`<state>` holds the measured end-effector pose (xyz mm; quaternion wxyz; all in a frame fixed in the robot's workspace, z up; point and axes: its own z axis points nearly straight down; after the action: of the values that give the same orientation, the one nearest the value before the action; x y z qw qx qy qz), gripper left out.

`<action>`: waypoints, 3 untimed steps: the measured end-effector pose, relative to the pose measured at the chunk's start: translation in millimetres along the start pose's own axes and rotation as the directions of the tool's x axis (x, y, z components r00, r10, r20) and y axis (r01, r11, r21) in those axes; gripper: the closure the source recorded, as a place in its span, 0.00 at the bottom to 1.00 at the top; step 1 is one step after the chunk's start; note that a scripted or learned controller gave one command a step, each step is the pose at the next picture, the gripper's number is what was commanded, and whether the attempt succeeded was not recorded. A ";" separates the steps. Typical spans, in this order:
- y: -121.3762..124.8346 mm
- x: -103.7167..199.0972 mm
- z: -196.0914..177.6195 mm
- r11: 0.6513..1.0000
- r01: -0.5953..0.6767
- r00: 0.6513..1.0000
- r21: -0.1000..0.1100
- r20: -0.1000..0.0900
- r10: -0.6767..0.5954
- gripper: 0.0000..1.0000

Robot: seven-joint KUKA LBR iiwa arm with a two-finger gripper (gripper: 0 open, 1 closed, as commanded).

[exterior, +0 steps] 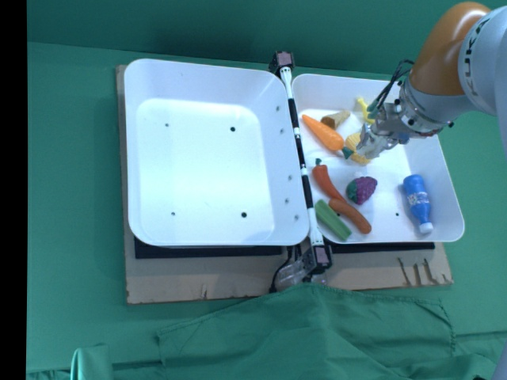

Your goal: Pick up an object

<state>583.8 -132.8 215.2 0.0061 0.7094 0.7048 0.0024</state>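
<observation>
The right bin [444, 182] holds toy food: an orange carrot [322, 132], a tan piece [335, 119], a yellow object [356, 150], a red-orange chilli [323, 180], a green cucumber [333, 220], an orange sausage-like piece [351, 215], a purple grape bunch [362, 189] and a blue bottle [417, 202]. My gripper [369, 146] is lowered over the yellow object near the bin's upper middle, and its body covers part of that object.
The left bin [146, 93] lies beside the right one, with a black-and-white divider bar [297, 145] between them. Brown cardboard [198, 283] lies under both bins. Green cloth [317, 331] bunches along the front edge.
</observation>
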 end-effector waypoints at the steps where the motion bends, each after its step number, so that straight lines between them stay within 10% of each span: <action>1: 25.8 -32.4 18.4 1.000 0.005 1.000 0.002 -0.001 -0.005 1.00; 2: 41.4 -54.1 30.9 1.000 0.004 1.000 0.001 -0.003 -0.004 1.00; 3: 41.0 -55.4 31.0 1.000 0.003 1.000 -0.001 0.001 -0.003 0.00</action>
<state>624.8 -188.6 184.9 0.0068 0.7083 0.7059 0.0021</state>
